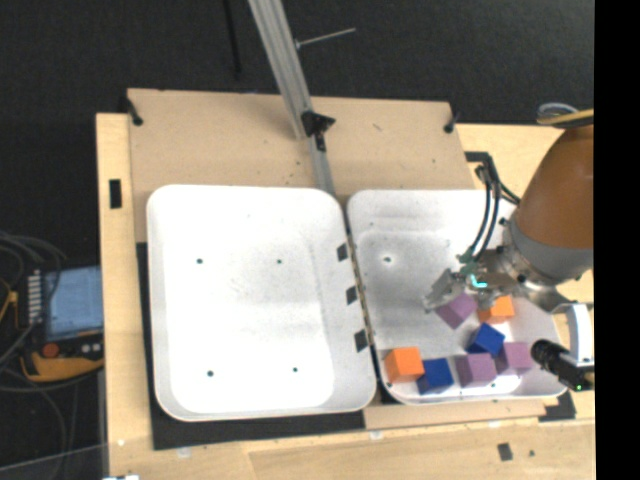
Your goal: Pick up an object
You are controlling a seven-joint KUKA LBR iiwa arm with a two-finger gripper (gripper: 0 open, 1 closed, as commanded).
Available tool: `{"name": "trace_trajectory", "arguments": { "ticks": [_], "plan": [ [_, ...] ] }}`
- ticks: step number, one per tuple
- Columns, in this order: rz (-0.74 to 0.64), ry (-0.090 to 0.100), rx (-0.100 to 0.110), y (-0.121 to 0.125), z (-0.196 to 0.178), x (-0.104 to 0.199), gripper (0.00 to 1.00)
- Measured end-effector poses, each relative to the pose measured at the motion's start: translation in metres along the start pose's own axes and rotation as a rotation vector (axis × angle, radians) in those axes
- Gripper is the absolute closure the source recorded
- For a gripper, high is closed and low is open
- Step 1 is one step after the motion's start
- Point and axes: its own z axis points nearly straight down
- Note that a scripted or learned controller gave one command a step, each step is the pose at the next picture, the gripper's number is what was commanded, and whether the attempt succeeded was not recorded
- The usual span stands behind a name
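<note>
**Reaching into the crowded bin**

Dark floor is surrounding the pale wooden bench (280,138) we are working at, and two shallow white bins are sitting on it side by side. We are leaving the left bin (250,298) alone, since all the blocks are lying in the right bin (400,228), bunched toward its near edge and near right corner, probably because they have been tumbling there loosely rather than being laid out.

An orange block (404,363) is resting by the near left corner, with a blue block (436,376) and a purple block (477,369) just beside it along the near edge. Another blue block (487,340) is sitting behind those, a small orange block (499,308) is lying closer to the right edge, and a tilted purple block (456,311) is lying right at our tool.

We are leaning the arm (555,218) in over the right edge, wrist angled down and toward the bin's middle. Our gripper (448,292) is hovering at or touching that tilted purple block, which we judge to be the target. We cannot tell whether it is grasping anything.
</note>
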Motion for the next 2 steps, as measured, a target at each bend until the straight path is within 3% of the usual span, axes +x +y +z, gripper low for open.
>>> {"name": "trace_trajectory", "arguments": {
  "ticks": [1, 2],
  "plan": [
    [0.004, -0.001, -0.006, 0.001, -0.002, -0.001, 0.00],
    [0.003, -0.002, -0.001, 0.000, 0.039, -0.004, 0.00]
  ]
}}
